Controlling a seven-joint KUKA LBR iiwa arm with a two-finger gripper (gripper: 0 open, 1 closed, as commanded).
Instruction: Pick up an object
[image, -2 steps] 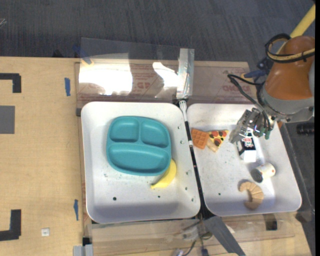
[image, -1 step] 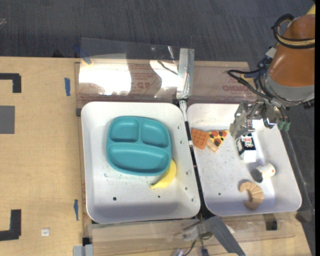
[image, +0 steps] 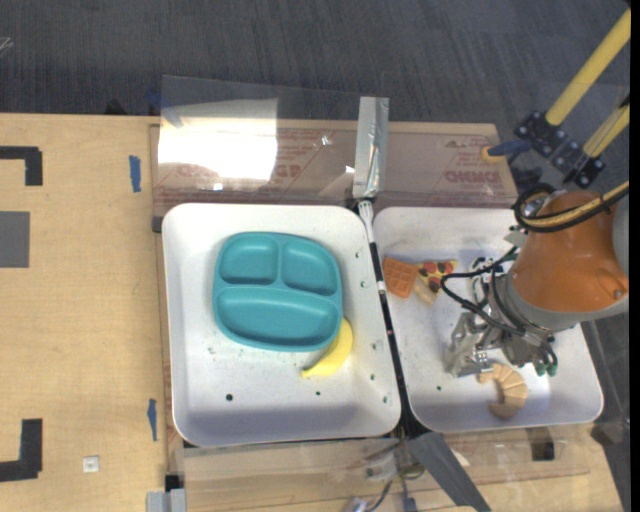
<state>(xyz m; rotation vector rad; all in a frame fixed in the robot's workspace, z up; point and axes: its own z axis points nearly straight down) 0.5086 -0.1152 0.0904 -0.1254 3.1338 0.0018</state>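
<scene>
Grey arm with orange band (image: 570, 262) reaches in from the right, over the right shallow white bin (image: 575, 405). Metal two-finger gripper (image: 478, 352) is low in that bin, pointing down-left; cannot tell how the jaws stand, too cluttered with cables. Nothing visibly between them. Tan wooden fan-shaped block (image: 506, 388) lies just beside the jaws, to their lower right, touching or nearly so, cannot tell which. Orange wedge-shaped toy piece (image: 399, 276) sits up and left of the jaws, near the bin's far left corner. Small multicoloured toy (image: 433, 272) just right of it, above the jaws. Well left of the jaws, in the left shallow white bin (image: 190, 300): teal plastic divided plate (image: 277, 290), yellow banana (image: 335, 352) tucked at its lower right edge, touching it. Light wooden surface (image: 75, 330) further left.
</scene>
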